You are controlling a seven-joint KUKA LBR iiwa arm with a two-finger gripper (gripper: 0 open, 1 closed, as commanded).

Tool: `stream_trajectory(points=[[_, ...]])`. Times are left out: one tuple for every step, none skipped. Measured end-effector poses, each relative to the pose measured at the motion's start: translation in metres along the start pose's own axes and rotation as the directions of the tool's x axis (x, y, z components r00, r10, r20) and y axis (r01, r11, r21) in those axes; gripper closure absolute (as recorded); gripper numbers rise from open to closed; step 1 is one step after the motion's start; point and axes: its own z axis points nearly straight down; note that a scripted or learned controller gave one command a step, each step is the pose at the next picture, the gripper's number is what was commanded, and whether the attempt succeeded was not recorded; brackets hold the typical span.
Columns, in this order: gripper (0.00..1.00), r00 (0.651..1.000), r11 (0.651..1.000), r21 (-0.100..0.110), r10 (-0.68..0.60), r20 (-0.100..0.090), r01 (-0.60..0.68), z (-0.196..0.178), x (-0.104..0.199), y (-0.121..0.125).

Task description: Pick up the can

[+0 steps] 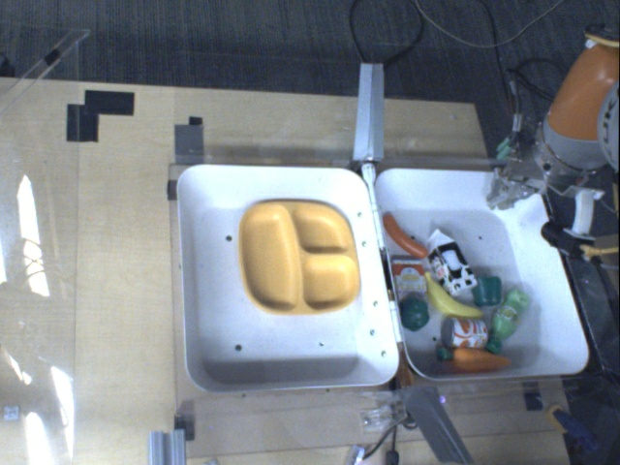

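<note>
The can [468, 332] is small, white with orange print, and stands near the front of the right bin [542, 260]. It is wedged between a carrot [475, 361], a banana [448, 298] and a green bottle [509, 313]. My gripper [507, 191] hangs over the bin's far right corner, well behind the can and apart from every object. Nothing is visible in it. The orange-banded wrist [581, 95] rises above it at the right edge.
Also in the right bin lie a red sausage [402, 235], a black-and-white carton [450, 264], a dark green ball [415, 311] and a teal piece [486, 291]. The left bin [203, 289] holds a yellow divided tray [297, 255]. A metal rail [371, 114] stands behind the bins.
</note>
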Motion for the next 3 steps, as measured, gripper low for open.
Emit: stream_trajectory(points=[[0.0, 1.0, 1.0, 0.0, -0.001, 0.0, 0.001, 0.0, 0.0, 0.0], [0.0, 1.0, 1.0, 0.009, 0.011, -0.001, -0.011, 0.059, 0.015, 0.01], [0.0, 0.988, 0.988, 0.009, 0.157, 0.0, -0.157, 0.057, -0.001, -0.052]])
